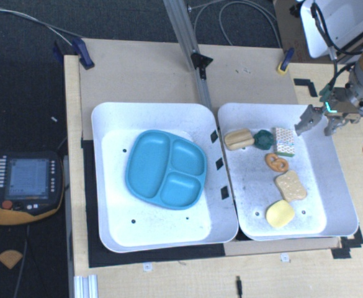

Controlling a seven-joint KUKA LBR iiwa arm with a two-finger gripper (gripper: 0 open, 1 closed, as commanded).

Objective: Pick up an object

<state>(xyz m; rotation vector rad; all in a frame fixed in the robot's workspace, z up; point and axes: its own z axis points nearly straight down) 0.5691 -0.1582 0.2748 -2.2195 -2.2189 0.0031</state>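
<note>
Here, in the camera view, the gripper (318,121) hangs at the upper right rim of the right bin (336,185), with its two fingers (305,121) spread apart and nothing between them. The things to choose from all lie in that bin: a tan bread roll (238,139) near the top left, a dark green lump (265,139) touching it, a small patterned box (285,141) just beside that, a pretzel (277,162) below, then a cracker (291,185) and a yellow block (280,213) toward the near edge. The left bin (107,185) bears a blue divided plate (166,168).

The step in hand looks like the approach. The top three things crowd together, so a clean pick likely favours one that lies more apart, such as the yellow block. The fingers should stay wide, centre over it, and descend straight before closing.
</note>
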